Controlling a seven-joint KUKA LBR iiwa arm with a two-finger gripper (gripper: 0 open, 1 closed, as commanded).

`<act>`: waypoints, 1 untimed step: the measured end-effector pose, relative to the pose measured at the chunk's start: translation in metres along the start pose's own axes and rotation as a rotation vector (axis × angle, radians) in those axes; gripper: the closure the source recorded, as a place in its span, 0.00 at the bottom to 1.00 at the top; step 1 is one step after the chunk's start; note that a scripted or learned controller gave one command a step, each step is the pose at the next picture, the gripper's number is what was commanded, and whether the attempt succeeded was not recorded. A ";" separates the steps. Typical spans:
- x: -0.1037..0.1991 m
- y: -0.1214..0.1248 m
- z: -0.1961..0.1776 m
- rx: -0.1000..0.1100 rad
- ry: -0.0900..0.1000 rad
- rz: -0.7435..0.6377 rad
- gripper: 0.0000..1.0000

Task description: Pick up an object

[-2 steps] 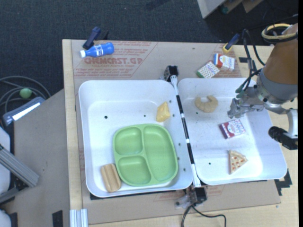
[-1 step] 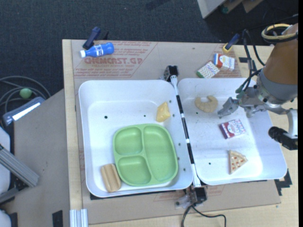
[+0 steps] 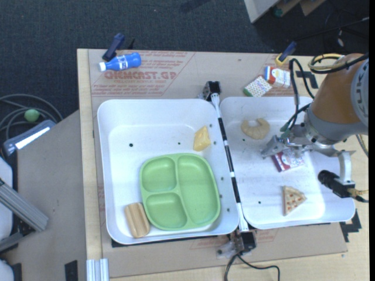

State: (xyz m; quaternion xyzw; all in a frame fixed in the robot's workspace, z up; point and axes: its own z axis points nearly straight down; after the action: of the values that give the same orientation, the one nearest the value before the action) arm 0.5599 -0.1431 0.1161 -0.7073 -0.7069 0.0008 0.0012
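A small flat red-and-white packet (image 3: 288,160) lies in the right white bin (image 3: 328,212), directly under the grey arm's two-finger gripper (image 3: 281,146), whose metal jaws hang low over the packet's upper edge; whether they are spread or closed cannot be told from this angle, and nothing can be seen between them. Just up and to the left of the gripper rests a pale beige ring-shaped pastry (image 3: 255,128). Nearer the front of the same bin sits a triangular slice of toy pizza (image 3: 292,199), apart from the packet. The arm (image 3: 343,98) (orange band above the wrist) reaches in across the bin's right side.

In the left white bin (image 3: 117,122), a light green divided plastic tray (image 3: 178,190) takes up the front half. A tan, ribbed bread-like block (image 3: 136,219) lies just beside the tray's lower left corner, and a yellow wedge of toy cheese (image 3: 201,138) lies near the bin's right wall, behind the tray.

On the wooden tabletop (image 3: 176,75) behind the bins lie a blue-and-white bottle (image 3: 120,62) on its side and a small colourful carton (image 3: 266,82).
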 end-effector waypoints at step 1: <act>0.000 0.001 -0.011 -0.004 -0.002 0.000 1.00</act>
State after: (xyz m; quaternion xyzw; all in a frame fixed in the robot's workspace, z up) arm 0.5610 -0.1434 0.1269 -0.7073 -0.7069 0.0001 -0.0006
